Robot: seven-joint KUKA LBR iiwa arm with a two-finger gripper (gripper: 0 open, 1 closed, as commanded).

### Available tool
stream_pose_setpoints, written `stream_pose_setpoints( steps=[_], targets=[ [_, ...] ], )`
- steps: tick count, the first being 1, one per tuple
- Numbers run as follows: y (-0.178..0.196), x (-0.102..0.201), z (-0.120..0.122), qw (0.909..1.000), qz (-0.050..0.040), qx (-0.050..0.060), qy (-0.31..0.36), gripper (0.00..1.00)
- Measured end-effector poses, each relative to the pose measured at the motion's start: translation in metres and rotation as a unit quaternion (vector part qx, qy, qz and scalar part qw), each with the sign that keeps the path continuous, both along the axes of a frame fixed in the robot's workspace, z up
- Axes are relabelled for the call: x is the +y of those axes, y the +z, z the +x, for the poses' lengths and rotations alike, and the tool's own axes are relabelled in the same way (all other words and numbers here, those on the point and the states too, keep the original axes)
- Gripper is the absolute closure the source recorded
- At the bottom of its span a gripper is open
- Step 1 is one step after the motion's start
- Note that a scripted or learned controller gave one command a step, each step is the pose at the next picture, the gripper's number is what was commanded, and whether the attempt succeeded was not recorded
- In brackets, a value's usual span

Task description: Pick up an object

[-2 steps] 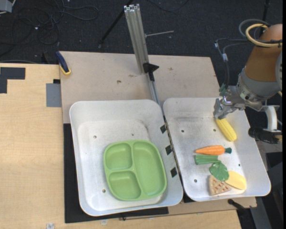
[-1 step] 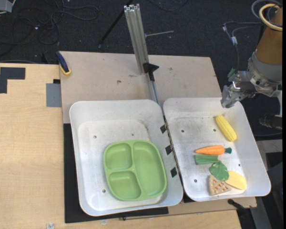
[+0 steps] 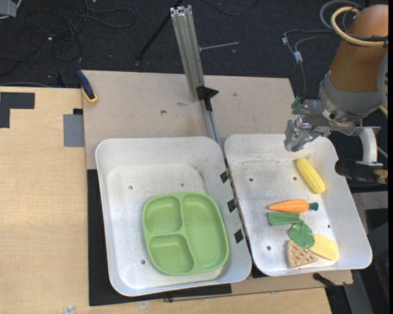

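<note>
Camera view: your hand [image 3: 302, 138], fingers' state indiscernible, hovers over the right bin [image 3: 262, 150] at its far edge, the corn cob [image 3: 310, 175] lying just toward you from it, long axis running diagonally down-right.

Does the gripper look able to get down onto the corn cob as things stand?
Probably yes. The gripper hangs over the right bin's far edge, just beyond the corn cob, which lies by itself, apart from the carrot, with nothing over it.
</note>
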State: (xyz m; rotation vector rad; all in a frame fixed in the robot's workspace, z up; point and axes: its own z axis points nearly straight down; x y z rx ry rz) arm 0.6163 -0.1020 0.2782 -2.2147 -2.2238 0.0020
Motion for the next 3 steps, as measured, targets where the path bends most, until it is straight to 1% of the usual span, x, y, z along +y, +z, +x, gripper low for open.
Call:
stream_pose_setpoints(
  steps=[1,2,3],
  targets=[
    [0.000,0.050,-0.003,1.0000,0.0002,0.000,0.000,1.00],
    [-0.004,0.103,-0.020,1.0000,-0.0002,0.001,0.000,1.00],
    [-0.010,0.163,-0.024,1.0000,0.0002,0.001,0.001,1.00]
  ],
)
